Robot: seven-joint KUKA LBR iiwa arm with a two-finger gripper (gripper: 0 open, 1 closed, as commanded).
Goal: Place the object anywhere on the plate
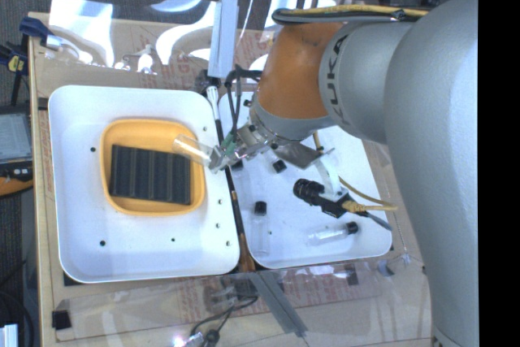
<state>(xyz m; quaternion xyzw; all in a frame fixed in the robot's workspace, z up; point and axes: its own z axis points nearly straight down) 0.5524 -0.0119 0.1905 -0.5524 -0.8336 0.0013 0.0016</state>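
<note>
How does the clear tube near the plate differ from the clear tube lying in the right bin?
The tube at the plate hangs at the gripper, over the yellow plate's right rim; the tube in the right bin lies flat on the bin floor, away from the arm. The bin tube has a dark cap; on the plate tube I cannot see one. Both are clear and slender.

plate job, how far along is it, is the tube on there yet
Nearly there. Done: the gripper has a clear tube between its fingers, over the yellow plate's right rim in the left bin. In hand: the carry. Left: release it onto the plate. Another tube and black pieces lie in the right bin.
</note>
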